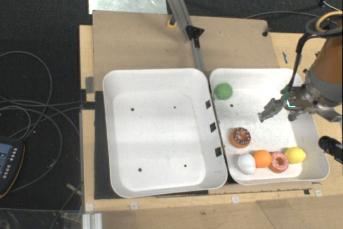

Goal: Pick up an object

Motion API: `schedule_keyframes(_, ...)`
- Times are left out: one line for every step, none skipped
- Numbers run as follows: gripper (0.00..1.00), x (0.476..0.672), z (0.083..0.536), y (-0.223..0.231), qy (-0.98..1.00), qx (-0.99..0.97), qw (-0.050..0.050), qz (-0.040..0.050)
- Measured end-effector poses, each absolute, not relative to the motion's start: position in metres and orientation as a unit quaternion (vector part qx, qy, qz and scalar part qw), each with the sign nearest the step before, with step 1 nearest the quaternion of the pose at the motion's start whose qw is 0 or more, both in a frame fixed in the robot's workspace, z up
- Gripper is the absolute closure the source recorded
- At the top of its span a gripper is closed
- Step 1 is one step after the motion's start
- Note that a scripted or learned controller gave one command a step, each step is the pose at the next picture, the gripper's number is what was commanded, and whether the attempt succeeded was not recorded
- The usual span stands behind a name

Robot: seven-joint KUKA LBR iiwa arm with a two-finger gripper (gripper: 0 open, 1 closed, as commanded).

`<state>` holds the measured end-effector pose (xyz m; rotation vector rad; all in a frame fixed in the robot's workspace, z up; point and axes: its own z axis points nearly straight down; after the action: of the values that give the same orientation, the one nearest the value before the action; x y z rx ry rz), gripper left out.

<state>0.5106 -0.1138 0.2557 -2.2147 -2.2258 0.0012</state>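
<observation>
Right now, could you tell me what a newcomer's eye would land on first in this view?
Probably the colourful toy food in the right bin: a green ball near its far left corner, a chocolate donut mid-bin, and a white egg, orange, pink donut and lemon lined along the near edge. The gripper hangs over that bin.

I see a wooden bench [139, 40] carrying 2 shallow white bins side by side, their inner edges touching. The left bin [120, 86] lies flat on a dark mat [99, 169] that shows along its left and lower edges. The right bin [316, 169] sits just beside it, toward the bench's right edge. A grey pole [177, 0] slants across the bench's far side, ending near the 2 bins' upper junction.
</observation>
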Motion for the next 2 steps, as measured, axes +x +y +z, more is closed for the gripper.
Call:
schedule_keyframes(0.0,0.511,0.257,-0.114,-0.708,-0.706,-0.001,-0.0008)
schedule_keyframes(0.0,0.508,0.215,-0.112,-0.707,-0.707,0.001,0.0007)
